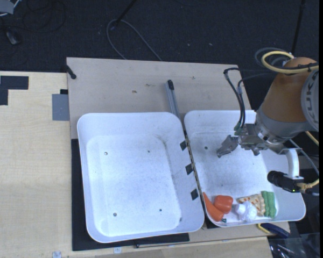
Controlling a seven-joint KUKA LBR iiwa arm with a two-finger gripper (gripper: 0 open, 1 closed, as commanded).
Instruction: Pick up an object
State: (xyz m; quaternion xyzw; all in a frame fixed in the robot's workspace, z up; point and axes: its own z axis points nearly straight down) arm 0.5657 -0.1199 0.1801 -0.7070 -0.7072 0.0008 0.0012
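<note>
One gripper (230,146), grey, hangs over the middle of the right bin (215,123), carried by the arm (287,102) that reaches in from the right, its orange band above the wrist. Whether the claw is released or clenched I cannot tell at this slant (the tip reads as one dark grey wedge); nothing shows in its grasp. A black cable (238,98) loops from the wrist up over the bin's far rim.

Objects lie well apart from the gripper, all huddled along the near edge of the right bin:
- an orange-red object (222,203), rounded and glossy, with a narrower orange part running from it towards the near-left corner (possibly a second item; cannot separate them);
- a small white lumpy object (244,211), just right of the red one and touching it or nearly so;
- a tan patterned piece (252,201), flat, just behind the white lump;
- a green object (269,203), elongated, lying at the right end of the row.

The left bin (130,176) sits side by side with the right one, three black clips (189,169) along the shared edge. Both rest on a pale board (124,85), with a grey rod (173,97) lying on it behind the bins.
</note>
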